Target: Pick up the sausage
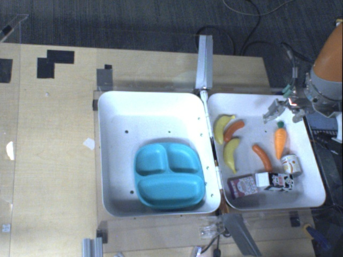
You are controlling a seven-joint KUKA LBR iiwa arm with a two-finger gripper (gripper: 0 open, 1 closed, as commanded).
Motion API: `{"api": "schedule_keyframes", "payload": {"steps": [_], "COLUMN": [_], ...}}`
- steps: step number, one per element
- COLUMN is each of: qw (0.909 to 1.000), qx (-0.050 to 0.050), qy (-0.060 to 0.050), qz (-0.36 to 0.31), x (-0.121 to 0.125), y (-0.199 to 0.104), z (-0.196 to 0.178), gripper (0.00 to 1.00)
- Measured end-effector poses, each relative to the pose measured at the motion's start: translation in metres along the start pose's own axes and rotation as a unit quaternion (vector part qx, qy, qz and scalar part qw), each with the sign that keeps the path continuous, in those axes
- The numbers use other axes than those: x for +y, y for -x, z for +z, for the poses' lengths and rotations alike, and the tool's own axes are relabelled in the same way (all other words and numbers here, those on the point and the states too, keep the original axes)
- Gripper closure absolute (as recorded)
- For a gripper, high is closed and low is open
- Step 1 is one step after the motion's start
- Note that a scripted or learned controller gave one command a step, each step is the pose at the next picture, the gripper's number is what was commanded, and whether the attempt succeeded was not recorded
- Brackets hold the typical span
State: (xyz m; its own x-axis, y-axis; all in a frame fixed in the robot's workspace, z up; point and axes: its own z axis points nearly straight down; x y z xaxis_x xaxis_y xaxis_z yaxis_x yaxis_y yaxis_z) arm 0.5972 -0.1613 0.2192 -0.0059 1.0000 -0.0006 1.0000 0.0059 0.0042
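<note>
The gripper (282, 107) hovers over the far right part of the right bin (316, 197), its fingers apart and holding nothing. The sausage (262, 157) lies flat on the bin floor near the middle, slanted, just left of the carrot (280, 141) and well below the gripper. A second, similar orange sausage (233, 129) (shorter, curved) rests against two bananas (228, 143) at the bin's left side. A small can (291, 165) sits right of the task sausage, with a milk carton (261, 184) lying along the near wall. The left bin (115, 143) holds a blue divided tray (169, 174).
</note>
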Motion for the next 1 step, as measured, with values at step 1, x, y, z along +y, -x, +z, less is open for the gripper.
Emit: {"api": "schedule_keyframes", "payload": {"steps": [1], "qw": [0.9960], "qx": [-0.001], "qy": [0.004], "qz": [-0.090], "x": [-0.0696], "y": [-0.0072], "z": [0.1299], "gripper": [0.00]}}
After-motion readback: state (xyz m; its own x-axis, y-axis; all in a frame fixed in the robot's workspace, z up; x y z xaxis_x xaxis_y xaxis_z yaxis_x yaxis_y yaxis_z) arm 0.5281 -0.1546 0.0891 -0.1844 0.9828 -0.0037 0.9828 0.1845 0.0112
